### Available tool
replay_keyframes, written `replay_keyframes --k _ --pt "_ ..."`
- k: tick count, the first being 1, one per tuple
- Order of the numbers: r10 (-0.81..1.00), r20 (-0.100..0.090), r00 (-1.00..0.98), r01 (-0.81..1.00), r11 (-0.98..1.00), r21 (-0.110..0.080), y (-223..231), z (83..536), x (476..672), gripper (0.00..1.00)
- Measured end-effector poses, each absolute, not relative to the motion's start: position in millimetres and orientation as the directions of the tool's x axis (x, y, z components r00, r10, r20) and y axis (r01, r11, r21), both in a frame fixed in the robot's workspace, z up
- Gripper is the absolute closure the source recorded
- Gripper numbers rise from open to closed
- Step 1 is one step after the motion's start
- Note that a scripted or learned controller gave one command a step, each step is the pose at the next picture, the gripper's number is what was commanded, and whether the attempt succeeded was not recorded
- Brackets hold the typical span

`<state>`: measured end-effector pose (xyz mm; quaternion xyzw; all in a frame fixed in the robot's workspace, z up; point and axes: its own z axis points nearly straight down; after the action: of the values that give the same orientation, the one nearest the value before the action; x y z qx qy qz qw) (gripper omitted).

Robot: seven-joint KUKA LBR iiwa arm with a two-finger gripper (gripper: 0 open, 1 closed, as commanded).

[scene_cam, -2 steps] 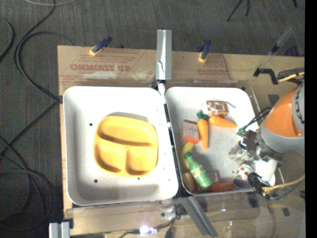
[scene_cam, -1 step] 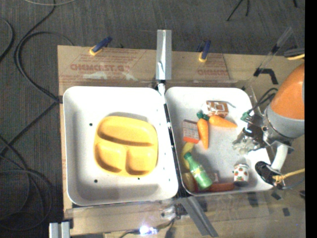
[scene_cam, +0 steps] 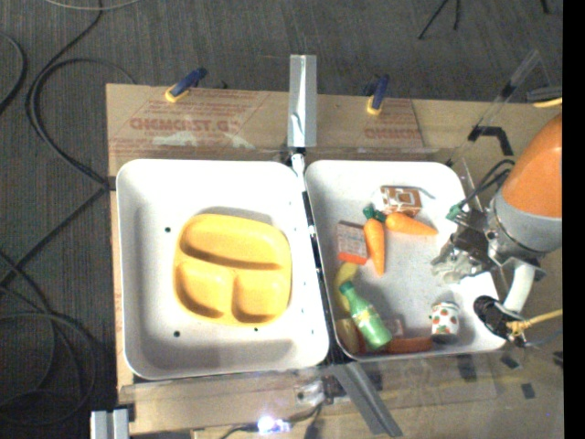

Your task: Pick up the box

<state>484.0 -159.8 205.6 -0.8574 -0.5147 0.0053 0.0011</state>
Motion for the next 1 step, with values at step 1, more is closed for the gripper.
replay_keyframes --k 1 --pt "0.880 -0.001 0.475 0.880 -0.475 0.003 -202.7 94.1 484.8 1.00"
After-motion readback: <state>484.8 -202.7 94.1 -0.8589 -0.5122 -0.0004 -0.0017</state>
